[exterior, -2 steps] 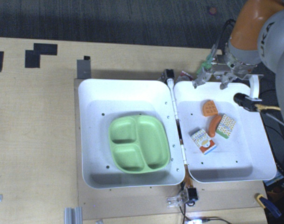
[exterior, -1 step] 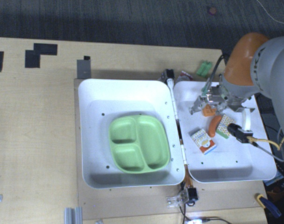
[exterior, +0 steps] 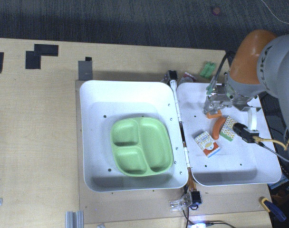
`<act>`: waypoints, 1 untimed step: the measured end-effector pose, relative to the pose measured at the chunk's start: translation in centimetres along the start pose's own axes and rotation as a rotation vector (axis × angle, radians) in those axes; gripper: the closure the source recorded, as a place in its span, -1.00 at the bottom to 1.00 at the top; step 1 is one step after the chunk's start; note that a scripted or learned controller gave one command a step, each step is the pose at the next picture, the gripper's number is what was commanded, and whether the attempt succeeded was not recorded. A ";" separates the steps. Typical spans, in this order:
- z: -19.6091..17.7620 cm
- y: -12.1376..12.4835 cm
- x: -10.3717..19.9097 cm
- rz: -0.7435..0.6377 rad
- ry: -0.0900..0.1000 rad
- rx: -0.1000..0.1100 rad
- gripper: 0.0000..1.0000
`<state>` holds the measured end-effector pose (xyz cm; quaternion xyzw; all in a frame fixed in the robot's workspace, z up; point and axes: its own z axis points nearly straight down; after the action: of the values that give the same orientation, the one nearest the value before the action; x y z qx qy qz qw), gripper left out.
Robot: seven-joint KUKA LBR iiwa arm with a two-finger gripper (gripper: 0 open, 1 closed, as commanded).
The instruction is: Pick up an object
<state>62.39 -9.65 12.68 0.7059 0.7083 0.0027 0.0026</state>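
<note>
My gripper (exterior: 214, 104) hangs low over the back part of the right bin (exterior: 230, 169). A small orange piece (exterior: 211, 113) lies right beneath its tip; whether it is gripped cannot be made out. Just in front of it lie an orange carrot-like stick (exterior: 219, 125), a green and white patterned packet (exterior: 227, 133) and a small white, orange and blue box (exterior: 207, 144).
The left bin (exterior: 94, 103) holds a green divided plate (exterior: 142, 146). A green object (exterior: 207, 70) lies on the bench behind the right bin. The grey arm with its orange band (exterior: 251, 56) comes in from the right above the bin's back corner.
</note>
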 end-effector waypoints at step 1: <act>3.1 -0.2 -9.1 0.000 -0.008 -0.015 1.00</act>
<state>62.27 -18.70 9.53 0.7059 0.7082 0.0051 0.0108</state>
